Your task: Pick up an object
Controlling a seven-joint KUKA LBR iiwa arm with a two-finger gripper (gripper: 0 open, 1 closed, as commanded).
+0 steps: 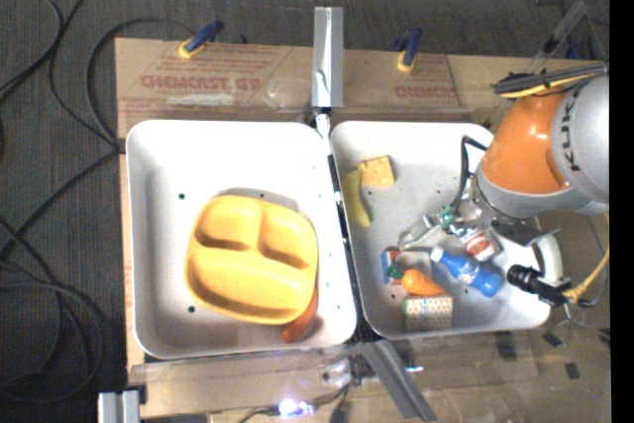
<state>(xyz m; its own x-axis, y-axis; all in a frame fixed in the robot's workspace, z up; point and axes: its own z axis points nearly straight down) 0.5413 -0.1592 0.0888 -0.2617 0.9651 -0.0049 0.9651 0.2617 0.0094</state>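
Arm low over right bin, end effector above the clutter.

Arm [540, 158] reaches in from the right over the right bin [416, 149]; the left bin [158, 163] holds a yellow divided tray [256, 258]. End effector [458, 223] sits at the pile's upper edge. Nearest candidate, a blue bottle [468, 270], lies just below it, long axis running left-right, slightly tilted. Orange piece [424, 283] and patterned box [428, 312] lie further below-left. Wrist hides the tip: cannot tell whether it is apart or together.

Right bin [416, 146]: far half mostly open floor; yellow banana [355, 197] hugs left wall, sponge [376, 172] just beside. Near half crowded: blue bottle [466, 270], orange item [424, 283], patterned box [428, 312]. Arm [535, 158] blocks right side.
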